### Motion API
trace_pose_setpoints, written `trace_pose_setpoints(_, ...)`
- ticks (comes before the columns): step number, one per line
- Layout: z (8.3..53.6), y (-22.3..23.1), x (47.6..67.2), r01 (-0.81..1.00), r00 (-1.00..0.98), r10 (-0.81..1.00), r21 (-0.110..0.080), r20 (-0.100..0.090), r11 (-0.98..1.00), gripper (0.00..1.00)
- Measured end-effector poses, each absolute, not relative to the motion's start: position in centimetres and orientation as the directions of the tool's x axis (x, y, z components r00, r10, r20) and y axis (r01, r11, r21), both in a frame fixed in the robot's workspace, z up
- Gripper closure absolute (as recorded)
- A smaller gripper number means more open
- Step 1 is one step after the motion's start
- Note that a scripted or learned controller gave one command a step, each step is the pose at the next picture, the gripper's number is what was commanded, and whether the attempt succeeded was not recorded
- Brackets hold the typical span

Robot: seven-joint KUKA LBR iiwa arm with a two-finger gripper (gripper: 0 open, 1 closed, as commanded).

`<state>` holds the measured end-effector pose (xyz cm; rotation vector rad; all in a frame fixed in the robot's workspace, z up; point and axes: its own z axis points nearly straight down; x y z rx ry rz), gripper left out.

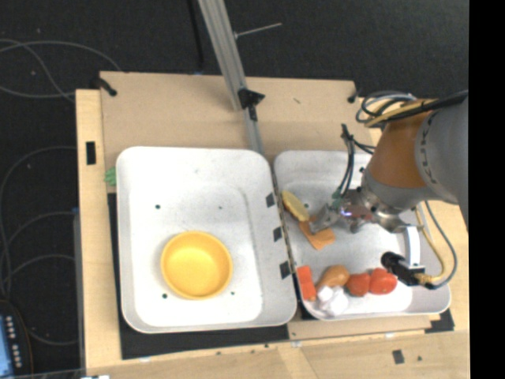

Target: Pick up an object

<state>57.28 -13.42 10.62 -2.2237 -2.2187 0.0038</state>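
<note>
Tan bench on dark floor with cables. Pincer in right bin, grip state indeterminate, above orange block. Yellow bowl in left bin.

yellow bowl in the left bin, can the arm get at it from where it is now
Probably yes. The yellow bowl sits alone in the left bin with nothing over it. The gripper is in the right bin, so it must cross the low rims between.
</note>
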Motion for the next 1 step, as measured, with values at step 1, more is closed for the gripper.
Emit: trace_pose_setpoints(1, 11.84, -13.46, 57.46, 1.000, 0.008, 1.000, 0.004, -0.001, -0.008, 1.00)
